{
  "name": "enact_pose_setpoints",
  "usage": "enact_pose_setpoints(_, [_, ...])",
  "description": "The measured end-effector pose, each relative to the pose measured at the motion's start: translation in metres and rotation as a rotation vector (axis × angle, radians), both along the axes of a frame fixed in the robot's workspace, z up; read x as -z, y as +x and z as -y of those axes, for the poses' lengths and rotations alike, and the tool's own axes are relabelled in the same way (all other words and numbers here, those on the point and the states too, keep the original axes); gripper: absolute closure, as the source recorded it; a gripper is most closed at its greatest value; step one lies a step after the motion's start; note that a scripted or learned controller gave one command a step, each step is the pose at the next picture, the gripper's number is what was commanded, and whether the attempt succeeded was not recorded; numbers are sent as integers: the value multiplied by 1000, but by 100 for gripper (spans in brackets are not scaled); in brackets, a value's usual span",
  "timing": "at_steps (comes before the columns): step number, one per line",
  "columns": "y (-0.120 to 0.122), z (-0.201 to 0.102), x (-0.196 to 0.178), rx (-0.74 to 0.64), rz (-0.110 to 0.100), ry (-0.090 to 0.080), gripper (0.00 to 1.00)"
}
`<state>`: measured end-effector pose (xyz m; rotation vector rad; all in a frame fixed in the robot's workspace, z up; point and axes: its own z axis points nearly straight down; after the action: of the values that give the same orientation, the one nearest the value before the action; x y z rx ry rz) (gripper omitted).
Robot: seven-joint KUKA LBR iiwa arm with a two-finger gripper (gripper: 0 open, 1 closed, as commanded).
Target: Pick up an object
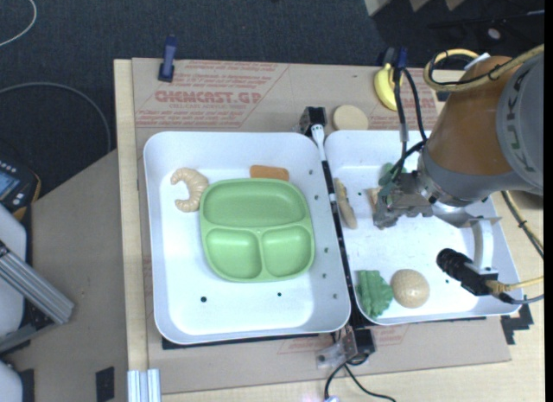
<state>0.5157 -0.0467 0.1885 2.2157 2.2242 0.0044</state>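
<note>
1. We see our tool (386, 208) low in the right bin (359, 154); whether it is spread or pressed together we cannot tell.
2. Just left of it, a tan stick (346, 205) lies along the bin's wall, slim and pale. We judge that a descent here could jam against the wall or slide off the stick.
3. Below the tool lie a beige ball (409, 288) and a green leaf (374, 292), touching; a grab might nudge both.
4. Far left sits a green tray (257, 227).
</note>
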Motion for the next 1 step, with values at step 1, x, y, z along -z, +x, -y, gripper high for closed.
enact_pose_setpoints(1, [-38, -90, 4, 1, -8, 2, 100])
